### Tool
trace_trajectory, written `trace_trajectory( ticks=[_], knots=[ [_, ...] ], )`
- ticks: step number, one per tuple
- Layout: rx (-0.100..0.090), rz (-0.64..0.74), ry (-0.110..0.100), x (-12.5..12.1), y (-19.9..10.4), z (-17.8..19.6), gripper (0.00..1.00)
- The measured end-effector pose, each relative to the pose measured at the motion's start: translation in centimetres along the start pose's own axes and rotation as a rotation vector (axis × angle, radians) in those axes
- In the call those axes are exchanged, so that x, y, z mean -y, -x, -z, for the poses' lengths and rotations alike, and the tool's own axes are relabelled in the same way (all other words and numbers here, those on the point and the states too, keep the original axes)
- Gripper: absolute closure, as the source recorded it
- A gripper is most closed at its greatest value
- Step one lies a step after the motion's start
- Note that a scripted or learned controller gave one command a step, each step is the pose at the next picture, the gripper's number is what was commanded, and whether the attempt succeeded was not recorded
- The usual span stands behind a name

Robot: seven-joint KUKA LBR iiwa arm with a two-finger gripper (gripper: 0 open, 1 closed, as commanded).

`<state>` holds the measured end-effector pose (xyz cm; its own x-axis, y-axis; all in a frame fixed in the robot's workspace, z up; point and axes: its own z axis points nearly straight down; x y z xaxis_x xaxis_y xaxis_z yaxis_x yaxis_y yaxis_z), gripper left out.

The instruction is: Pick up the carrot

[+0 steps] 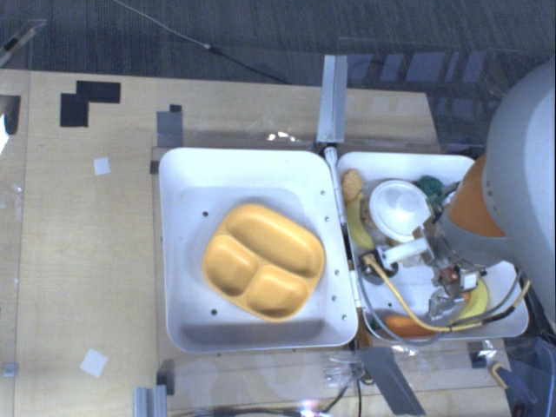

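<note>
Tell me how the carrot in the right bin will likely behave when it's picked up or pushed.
The carrot looks smooth and rounded, so it would probably roll or slip under a loose grip. It seems solid, likely stiff, not floppy. Lying against the near wall of the right bin, it may wedge rather than slide when pushed.

A single fixed camera sits above the wooden surface (78, 259) and looks down steeply, tipped slightly toward the far side, where a strip of dark floor (217, 24) shows beyond the surface's edge. It stands at middling range: the left white bin (187, 233) lies whole near mid-frame, while the right white bin (391, 159) lies toward the right edge, partly covered by the grey arm (521, 146) reaching in from the right.
</note>
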<state>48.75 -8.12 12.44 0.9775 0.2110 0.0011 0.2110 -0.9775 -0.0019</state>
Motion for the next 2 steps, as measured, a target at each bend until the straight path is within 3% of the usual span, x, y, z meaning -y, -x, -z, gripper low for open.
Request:
trace_trajectory(
  ticks=[2],
  knots=[
    [0.0, 0.0, 0.0, 0.0, 0.0, 0.0, 0.0]
  ],
)
